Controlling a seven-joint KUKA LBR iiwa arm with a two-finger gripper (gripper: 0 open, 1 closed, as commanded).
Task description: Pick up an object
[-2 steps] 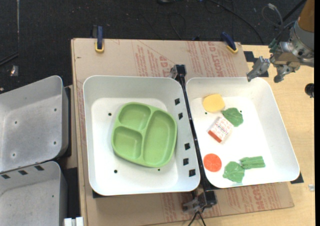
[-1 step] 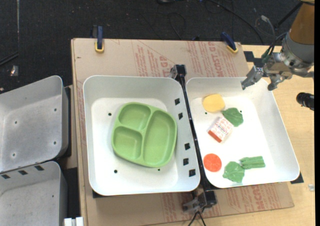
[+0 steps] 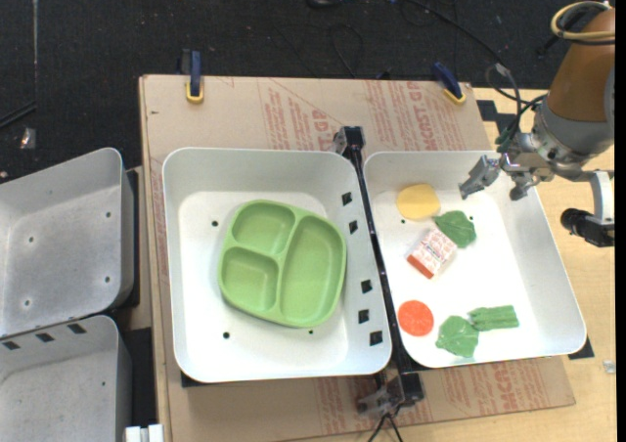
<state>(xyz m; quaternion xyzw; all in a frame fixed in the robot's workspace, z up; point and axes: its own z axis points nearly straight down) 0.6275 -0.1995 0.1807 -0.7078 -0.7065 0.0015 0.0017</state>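
Right now the claw (image 3: pixel 499 176) hangs over the upper right corner of the right-hand bin (image 3: pixel 548 264), its two fingers spread apart with nothing between them: one grey fingertip (image 3: pixel 476 179) points down-left toward the middle of the bin, the other sits near the bin's far rim. Above it the grey wrist runs up into the orange band (image 3: pixel 583 68) of the arm at the right edge of the view.

Closest to that claw is a yellow rounded piece (image 3: pixel 418 200), lying flat on the bin floor, to the left of the fingers and clear of them. Just below and right of it is a small green lump (image 3: pixel 456 229), and touching that on its lower left a red-and-white packet (image 3: pixel 431 253), tilted. Farther down the bin sits an orange disc (image 3: pixel 416 318), then a second green lump (image 3: pixel 457 335) with a green block (image 3: pixel 494 317) up against its right side. Nothing here is lifted; every piece rests on the white floor.

Across the black divider, the left-hand bin (image 3: pixel 196 186) holds a light green sectioned tray (image 3: pixel 284 262), three compartments, set a little askew. Both bins rest on a cardboard-covered tabletop (image 3: pixel 264 103) with yellow clamps (image 3: pixel 195 90) at its far edge.
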